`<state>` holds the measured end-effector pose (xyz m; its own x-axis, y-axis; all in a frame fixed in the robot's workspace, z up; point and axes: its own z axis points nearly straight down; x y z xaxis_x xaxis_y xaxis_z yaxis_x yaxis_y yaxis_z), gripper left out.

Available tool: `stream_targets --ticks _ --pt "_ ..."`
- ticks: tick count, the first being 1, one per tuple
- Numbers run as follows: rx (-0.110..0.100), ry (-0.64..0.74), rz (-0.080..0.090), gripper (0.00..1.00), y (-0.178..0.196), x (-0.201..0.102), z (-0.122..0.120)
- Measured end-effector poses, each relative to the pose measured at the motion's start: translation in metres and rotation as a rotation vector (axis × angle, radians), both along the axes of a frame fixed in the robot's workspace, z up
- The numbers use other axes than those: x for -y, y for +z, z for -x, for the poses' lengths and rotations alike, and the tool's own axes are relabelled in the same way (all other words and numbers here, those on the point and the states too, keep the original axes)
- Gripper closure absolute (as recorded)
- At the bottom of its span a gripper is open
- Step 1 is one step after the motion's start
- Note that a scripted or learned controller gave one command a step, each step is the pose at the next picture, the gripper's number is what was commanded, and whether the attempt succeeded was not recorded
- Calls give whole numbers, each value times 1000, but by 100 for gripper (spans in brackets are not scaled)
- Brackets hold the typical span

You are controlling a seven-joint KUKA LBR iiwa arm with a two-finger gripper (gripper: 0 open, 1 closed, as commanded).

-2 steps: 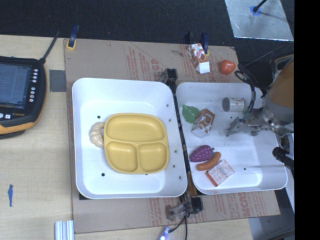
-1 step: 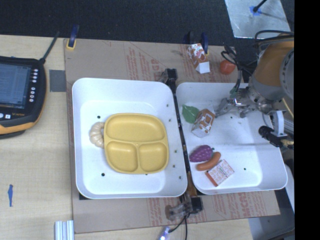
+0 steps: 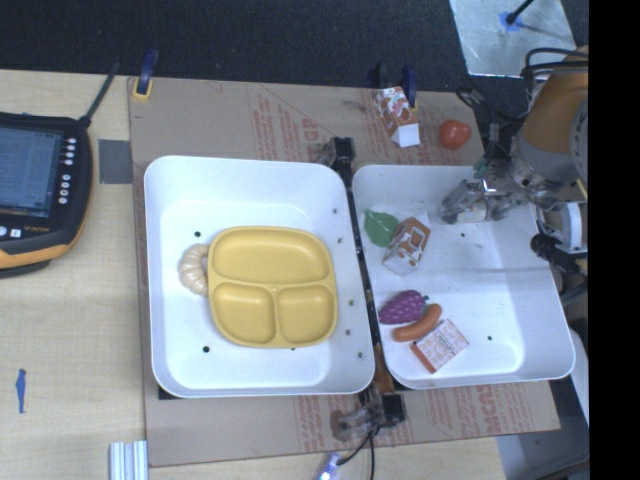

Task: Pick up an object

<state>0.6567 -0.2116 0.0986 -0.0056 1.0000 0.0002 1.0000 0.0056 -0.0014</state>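
The right bin (image 3: pixel 500 288) holds a green leafy toy (image 3: pixel 379 227), a small brown-and-white carton (image 3: pixel 407 245), a purple grape bunch (image 3: pixel 402 307), an orange sausage (image 3: pixel 417 323) and a red-and-white packet (image 3: pixel 440 345). My gripper (image 3: pixel 480 203) hangs over the bin's upper right part, fingers spread apart with nothing between them. It is to the right of the carton, well apart from it.
The left bin (image 3: pixel 170 268) bears a yellow divided tray (image 3: pixel 271 285) with a beige item (image 3: pixel 192 268) at its left edge. Behind the bins lie a small carton (image 3: pixel 397 114) and a red ball (image 3: pixel 454 133). A tablet (image 3: pixel 35 188) sits far left.
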Motion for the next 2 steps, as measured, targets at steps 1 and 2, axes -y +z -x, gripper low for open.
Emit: stream_targets --ticks 1,2 --pt "-1 5 1 100 11 0 0" --pt "2 -1 -1 100 79 -64 -1"
